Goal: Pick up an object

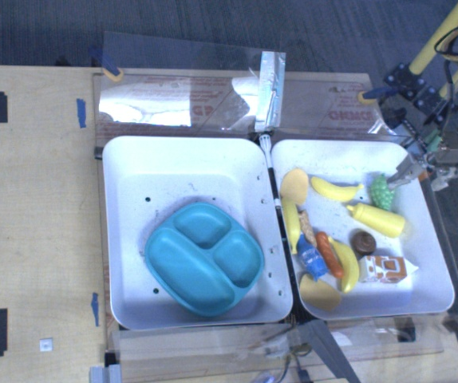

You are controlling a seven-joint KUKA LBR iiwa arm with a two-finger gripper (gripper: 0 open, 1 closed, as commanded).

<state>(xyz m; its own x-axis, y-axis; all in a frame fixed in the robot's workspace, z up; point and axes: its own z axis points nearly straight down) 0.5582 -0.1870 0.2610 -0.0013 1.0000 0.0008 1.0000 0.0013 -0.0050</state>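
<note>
A: Is anything getting picked up yet?

B: Not that I can see — the claw (408, 168) is sitting at the far right edge of the right bin (440, 294), just beside the green object (381, 191). How wide it is gaping I cannot tell.

A: So what's left?

B: I'm judging the whole grasp and lift. The yellow bottle (377, 219) is lying just below that green piece, untouched.

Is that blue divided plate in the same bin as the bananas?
No, the blue plate lies alone in the left bin, while the bananas lie in the right bin.
</note>
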